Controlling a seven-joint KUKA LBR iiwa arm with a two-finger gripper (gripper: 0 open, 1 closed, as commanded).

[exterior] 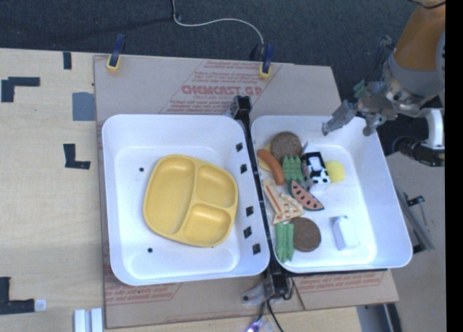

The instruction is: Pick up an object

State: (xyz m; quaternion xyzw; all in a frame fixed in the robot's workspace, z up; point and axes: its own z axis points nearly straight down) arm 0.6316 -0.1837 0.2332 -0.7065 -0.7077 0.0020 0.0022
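Two white bins sit on the worktop; my jaws (350, 118) hang spread and empty over the right bin's (391, 200) far rim. Toy food clusters near its left wall. I'd target the isolated white block (344, 232), dropping straight down.

A yellow compartmented plastic tray (191, 199) lies in the left white bin (116, 150); two clamps, seemingly blue-and-yellow (114, 57), grip the cardboard sheet (210, 84).

Red print on cardboard sheet (217, 88) under my bins, reads roughly "CHICKCAST G.P.", letters blurred, not sure of spelling. Smaller red lines above and below it unreadable. More faint red print on cardboard's front edge, illegible.
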